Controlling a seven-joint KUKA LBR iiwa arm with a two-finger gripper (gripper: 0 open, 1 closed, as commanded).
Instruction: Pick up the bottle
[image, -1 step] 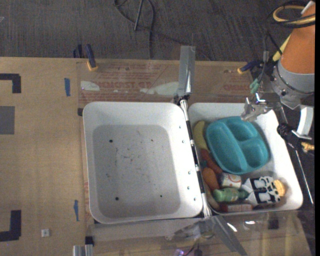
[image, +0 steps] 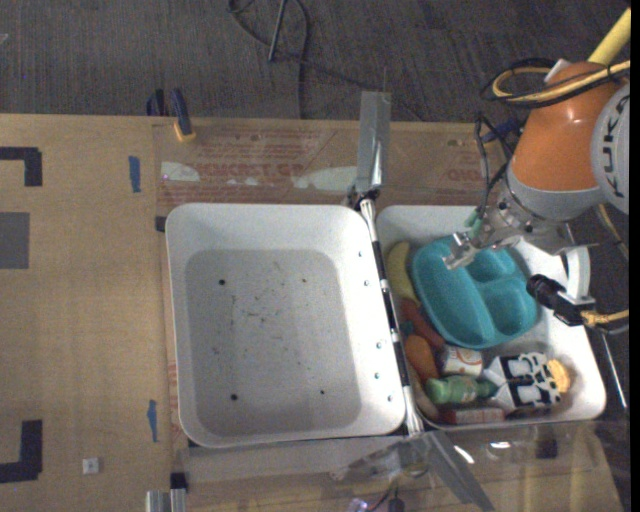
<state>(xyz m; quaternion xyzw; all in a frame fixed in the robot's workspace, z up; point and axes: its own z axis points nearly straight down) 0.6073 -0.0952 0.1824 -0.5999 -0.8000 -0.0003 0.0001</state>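
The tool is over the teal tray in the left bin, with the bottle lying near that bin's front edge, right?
Not quite: the camera view shows the tool over the teal tray in the right bin, not the left. The bottle does lie near that bin's front edge.

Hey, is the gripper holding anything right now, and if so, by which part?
Nothing shows between its fingers. The gripper sits at the teal tray's upper edge, while the green bottle lies apart near the bin's front.

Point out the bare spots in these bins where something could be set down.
Left bin: the floor is bare between all four walls. Right bin: crowded, with the teal tray under the gripper and the bottle jammed among toys along the near wall.
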